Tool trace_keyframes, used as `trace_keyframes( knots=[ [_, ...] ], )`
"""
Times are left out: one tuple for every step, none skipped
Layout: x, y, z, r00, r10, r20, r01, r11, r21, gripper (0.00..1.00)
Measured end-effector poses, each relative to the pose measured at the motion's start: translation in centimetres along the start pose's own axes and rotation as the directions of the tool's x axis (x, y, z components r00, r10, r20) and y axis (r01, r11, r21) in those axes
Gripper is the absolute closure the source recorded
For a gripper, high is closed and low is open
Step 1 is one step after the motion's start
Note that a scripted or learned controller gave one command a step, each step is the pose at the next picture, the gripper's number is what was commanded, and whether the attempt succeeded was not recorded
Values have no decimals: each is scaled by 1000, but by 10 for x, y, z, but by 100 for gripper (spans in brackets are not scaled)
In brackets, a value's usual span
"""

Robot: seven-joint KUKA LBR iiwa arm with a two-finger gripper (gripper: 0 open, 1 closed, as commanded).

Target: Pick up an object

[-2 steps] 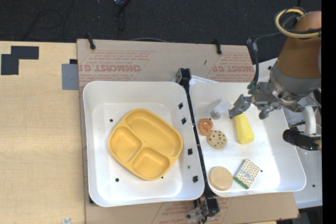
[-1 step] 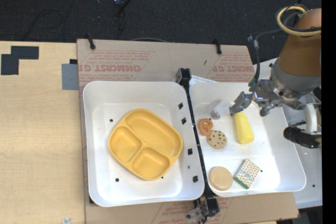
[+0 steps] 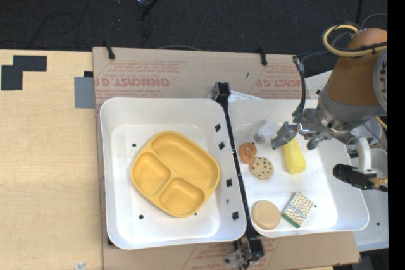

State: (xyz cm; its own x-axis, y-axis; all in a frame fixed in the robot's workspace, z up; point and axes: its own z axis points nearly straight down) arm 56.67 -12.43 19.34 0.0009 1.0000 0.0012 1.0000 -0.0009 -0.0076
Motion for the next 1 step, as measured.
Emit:
trace_keyframes(
  knots=[
    [-5,8,54,1000,0,0,0,1000,0,0]
  ],
)
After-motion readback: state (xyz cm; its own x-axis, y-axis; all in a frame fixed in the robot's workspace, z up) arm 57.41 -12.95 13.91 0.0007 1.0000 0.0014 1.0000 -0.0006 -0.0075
